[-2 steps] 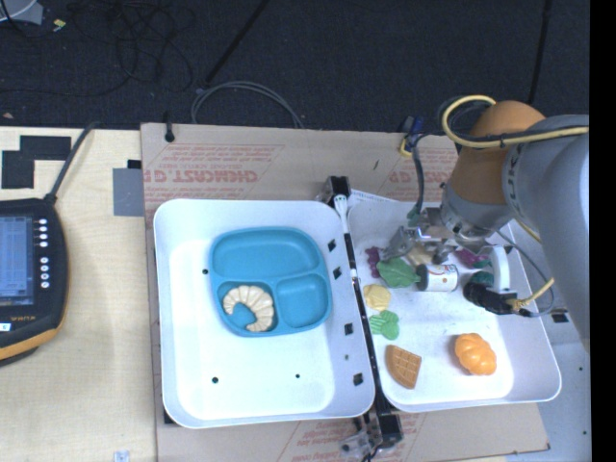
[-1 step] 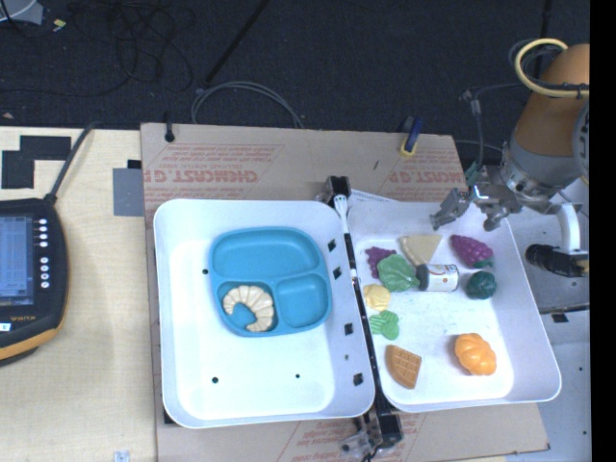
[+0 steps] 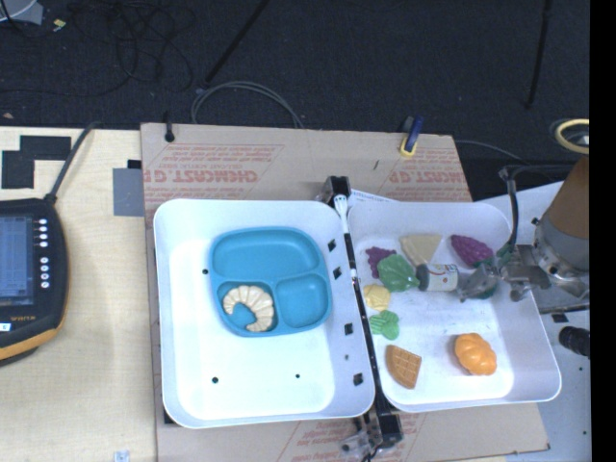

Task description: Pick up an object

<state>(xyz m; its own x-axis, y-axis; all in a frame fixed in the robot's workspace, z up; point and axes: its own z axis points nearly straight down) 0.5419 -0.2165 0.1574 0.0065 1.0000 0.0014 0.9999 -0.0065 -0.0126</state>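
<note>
Presently the gripper (image 3: 478,284) sits low in the right bin (image 3: 529,378), beside a small bottle (image 3: 441,278) and a green toy (image 3: 396,272); whether its fingers are parted or clenched, I cannot tell. An orange toy (image 3: 475,353) and a waffle (image 3: 403,365) lie nearer the front. A croissant (image 3: 250,306) rests in the blue tray (image 3: 265,253), left bin (image 3: 183,354).

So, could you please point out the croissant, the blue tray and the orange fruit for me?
croissant (image 3: 250,307), camera view, middle of its curved body.
blue tray (image 3: 265,252), camera view, bare floor of its large compartment.
orange fruit (image 3: 474,353), camera view, centre of its top.
</note>
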